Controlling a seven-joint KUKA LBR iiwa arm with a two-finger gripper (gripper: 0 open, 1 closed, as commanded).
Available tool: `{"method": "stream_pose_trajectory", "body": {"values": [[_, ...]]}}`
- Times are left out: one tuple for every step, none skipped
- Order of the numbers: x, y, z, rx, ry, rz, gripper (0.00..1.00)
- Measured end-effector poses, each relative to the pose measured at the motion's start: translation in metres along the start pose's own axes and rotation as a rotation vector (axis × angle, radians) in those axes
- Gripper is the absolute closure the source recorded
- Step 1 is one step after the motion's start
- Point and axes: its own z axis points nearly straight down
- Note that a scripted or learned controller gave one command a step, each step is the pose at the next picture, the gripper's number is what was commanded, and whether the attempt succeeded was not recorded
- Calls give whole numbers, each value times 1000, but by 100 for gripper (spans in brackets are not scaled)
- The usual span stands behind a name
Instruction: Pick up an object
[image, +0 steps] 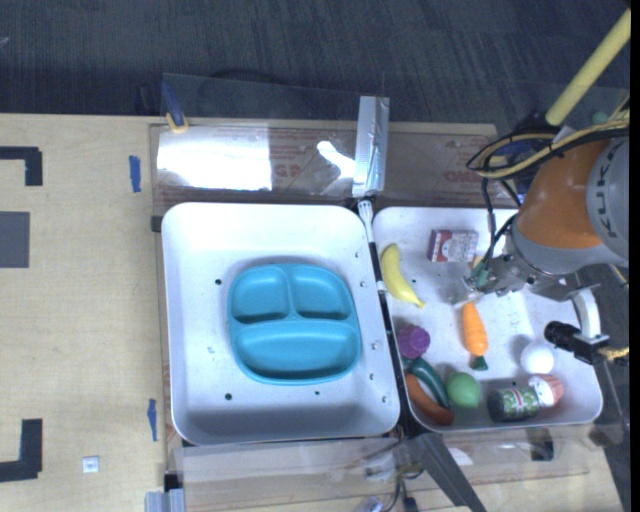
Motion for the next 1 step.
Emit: {"method": "stream_pose_trajectory", "body": {"values": [[68,41,-86,10,3,279,100]]}}
